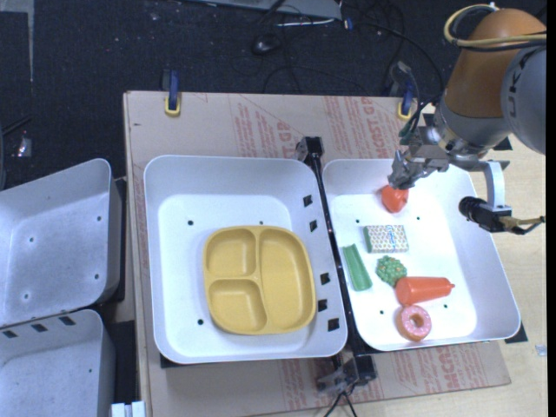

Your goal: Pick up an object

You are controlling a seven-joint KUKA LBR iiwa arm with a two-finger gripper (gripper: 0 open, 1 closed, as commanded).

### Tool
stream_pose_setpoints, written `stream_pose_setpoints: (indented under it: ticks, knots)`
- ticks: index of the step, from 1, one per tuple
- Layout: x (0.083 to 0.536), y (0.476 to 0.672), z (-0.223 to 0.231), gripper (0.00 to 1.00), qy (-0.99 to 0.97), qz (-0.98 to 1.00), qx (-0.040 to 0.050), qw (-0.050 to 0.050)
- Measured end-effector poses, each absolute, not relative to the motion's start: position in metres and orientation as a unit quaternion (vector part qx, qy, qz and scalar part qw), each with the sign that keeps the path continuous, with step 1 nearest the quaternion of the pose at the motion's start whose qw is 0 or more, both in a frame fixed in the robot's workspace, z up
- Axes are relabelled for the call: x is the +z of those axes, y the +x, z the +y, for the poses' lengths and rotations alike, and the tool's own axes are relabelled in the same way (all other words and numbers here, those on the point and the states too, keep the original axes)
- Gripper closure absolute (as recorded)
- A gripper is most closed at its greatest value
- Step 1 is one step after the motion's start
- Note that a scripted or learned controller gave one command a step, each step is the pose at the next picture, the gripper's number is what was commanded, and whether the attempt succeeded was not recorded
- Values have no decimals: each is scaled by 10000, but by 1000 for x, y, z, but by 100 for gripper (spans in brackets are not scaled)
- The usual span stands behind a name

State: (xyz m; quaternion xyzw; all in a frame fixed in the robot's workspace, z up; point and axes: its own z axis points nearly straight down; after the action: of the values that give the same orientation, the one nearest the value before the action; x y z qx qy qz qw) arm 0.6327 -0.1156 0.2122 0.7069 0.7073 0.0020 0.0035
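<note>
White plastic formed the two shallow bins on the bench. The left bin (165,189) held a yellow divided plate (259,278). The right bin (495,276) held a small red-orange object (394,200) near its far edge, and, closer to the camera, a patterned pale block (387,237), a green stick (355,267), a green bumpy piece (390,270), an orange carrot (423,289) and a pink doughnut (414,322). The grey arm (491,85) reached in from the right, its gripper (405,179) poised directly over the red-orange object, tips just above or touching its top. From this angle, whether the gripper was spread or closed could not be told, and the object was not plainly between its tips. Judged from this, the step in hand was the approach or grasp on that object. The next move would call for settling around it, closing firmly, then lifting straight up, well apart from the patterned block nearby.
</note>
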Motion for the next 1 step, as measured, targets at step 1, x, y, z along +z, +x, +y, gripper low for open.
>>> stream_pose_setpoints:
  ticks: [1]
  knots:
    - [260,634,-116,100,7063,7079,18,32]
